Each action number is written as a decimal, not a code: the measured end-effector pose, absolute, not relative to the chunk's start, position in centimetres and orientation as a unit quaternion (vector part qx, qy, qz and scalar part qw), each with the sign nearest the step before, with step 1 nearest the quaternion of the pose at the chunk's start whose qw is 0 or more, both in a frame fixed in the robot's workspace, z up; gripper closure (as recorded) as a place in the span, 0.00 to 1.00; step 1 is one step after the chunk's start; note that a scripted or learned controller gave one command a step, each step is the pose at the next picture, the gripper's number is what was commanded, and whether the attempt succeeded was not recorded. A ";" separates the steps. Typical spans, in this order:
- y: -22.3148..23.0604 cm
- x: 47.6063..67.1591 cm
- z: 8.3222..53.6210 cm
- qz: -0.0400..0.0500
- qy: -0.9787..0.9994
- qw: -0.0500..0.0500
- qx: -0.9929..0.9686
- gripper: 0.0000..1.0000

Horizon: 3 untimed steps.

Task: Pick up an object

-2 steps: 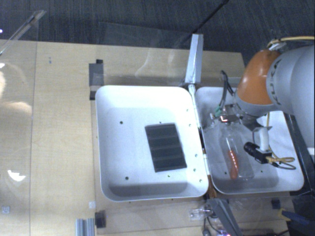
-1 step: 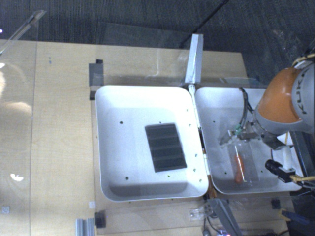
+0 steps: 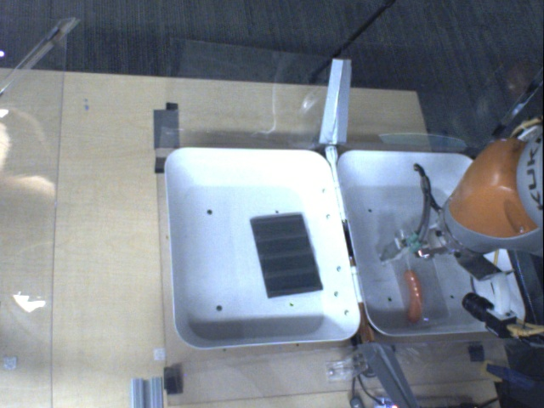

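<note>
Camera view shows partial white lettering, "KU", on the grey arm beside its orange band; nothing else is readable. Two white bins sit side by side on the wooden counter. The left bin holds a dark ribbed rectangular pad lying flat near its middle. The right bin holds an orange-red elongated object at its near side. The gripper hangs over the right bin, just beyond that object; whether it is spread or pressed together, I cannot tell. A black cable curves beside it.
</note>
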State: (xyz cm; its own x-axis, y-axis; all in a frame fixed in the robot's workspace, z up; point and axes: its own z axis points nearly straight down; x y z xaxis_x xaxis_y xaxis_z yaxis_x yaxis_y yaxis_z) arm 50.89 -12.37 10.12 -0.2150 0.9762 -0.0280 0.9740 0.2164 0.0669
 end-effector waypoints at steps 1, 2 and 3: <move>-12.1 60.7 8.7 0.005 0.775 0.008 0.632 0.00; -10.5 53.5 9.0 0.004 0.761 0.005 0.649 0.00; -9.1 61.0 8.9 0.004 0.679 0.004 0.734 0.00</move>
